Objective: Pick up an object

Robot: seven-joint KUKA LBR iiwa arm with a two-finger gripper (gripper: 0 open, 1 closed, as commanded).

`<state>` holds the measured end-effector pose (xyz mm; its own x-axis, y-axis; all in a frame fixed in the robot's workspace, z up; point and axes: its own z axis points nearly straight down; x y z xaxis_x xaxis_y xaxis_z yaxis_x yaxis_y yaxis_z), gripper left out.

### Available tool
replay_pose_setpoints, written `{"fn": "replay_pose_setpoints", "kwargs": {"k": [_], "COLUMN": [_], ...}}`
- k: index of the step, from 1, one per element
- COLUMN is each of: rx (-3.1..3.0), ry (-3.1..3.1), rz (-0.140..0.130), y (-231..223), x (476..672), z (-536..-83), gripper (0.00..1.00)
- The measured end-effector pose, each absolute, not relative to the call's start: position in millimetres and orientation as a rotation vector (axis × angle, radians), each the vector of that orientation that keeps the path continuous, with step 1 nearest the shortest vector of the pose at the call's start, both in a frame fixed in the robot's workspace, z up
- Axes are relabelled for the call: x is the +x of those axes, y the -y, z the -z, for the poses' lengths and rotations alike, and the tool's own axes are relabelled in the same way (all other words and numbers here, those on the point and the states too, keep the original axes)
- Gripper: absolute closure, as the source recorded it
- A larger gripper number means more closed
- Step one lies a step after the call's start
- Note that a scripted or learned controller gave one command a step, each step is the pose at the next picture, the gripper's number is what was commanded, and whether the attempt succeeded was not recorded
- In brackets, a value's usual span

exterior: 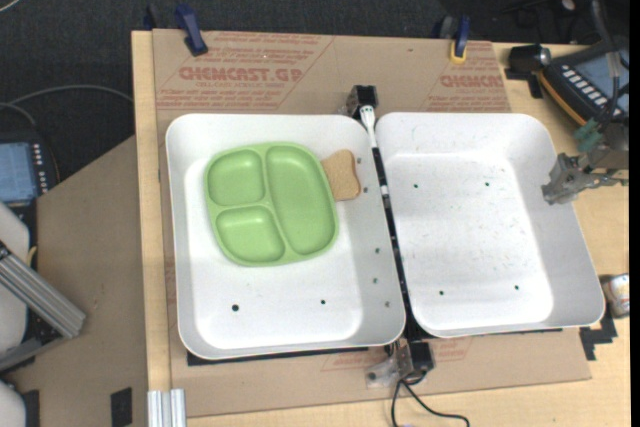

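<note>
A green divided plate (270,205) is seen lying in the left bin (200,315), with a tan cracker-like piece (343,176) touching its right edge. The hand (566,177) is held at the right bin's (480,305) far rim, well apart; its opening cannot be told. The approach step is judged unfinished: travel across to the left bin is required next.

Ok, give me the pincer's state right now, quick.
Pincer: at the right rim of the right bin, nothing visibly between its tips; open or shut cannot be told.
</note>
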<state>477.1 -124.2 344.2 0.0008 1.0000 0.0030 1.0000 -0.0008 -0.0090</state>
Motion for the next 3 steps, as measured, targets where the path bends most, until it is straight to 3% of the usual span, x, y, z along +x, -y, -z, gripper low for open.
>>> {"fn": "replay_pose_setpoints", "kwargs": {"k": [1, 2, 3], "rx": [-2.233, -2.214, -2.237], "ry": [2.225, 2.216, 2.226], "rz": [0.005, -0.007, 0.003], "y": [170.0, 138.7, 229.3], "x": [494.4, 478.6, 503.8], "z": [-410.3, -315.5, -393.3], "gripper": [1.00, 1.00, 1.00]}}
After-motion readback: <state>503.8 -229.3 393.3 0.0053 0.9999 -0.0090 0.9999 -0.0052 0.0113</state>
